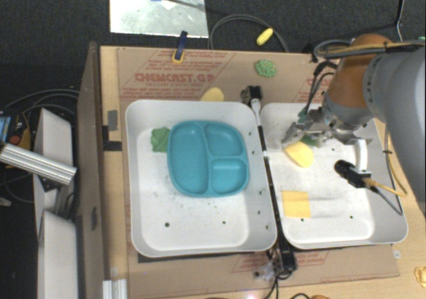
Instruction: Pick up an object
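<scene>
Your gripper (307, 132) hangs low over the right bin (383, 228), just at 1 o'clock of a rounded yellow piece (300, 154). How far it is open, you cannot tell. Judged from here, the approach is under way; next you need a descent centred on that piece, clear of the yellow square (296, 204) at 6 o'clock.

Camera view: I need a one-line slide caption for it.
Gripper low in the right bin beside a yellow object; blue divided plate in the left bin.
</scene>
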{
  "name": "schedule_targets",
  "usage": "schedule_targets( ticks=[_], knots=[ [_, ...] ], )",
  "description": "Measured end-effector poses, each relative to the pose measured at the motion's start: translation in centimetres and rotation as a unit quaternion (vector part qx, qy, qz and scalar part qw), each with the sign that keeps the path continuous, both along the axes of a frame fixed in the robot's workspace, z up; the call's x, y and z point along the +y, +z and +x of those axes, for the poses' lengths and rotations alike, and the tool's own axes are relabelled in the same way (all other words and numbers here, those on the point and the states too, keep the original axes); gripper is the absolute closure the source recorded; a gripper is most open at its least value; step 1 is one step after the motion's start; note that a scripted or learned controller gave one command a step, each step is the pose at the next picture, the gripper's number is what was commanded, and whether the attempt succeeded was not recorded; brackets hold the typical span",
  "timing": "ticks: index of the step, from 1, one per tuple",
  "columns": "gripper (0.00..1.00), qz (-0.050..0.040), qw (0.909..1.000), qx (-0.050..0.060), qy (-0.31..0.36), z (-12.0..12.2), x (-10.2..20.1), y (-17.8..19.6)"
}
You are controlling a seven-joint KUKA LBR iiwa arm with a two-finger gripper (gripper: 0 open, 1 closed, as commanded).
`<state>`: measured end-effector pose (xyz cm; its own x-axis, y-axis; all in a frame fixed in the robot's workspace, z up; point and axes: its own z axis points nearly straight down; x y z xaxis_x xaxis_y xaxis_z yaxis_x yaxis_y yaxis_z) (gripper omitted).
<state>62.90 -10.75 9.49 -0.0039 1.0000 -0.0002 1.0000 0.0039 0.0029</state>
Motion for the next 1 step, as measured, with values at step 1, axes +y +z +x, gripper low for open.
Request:
schedule_targets(
  ticks=[1],
  knots=[
    [0.00,0.0000,1.0000,-0.001,0.001,2.24,-0.08,0.80]
  ],
)
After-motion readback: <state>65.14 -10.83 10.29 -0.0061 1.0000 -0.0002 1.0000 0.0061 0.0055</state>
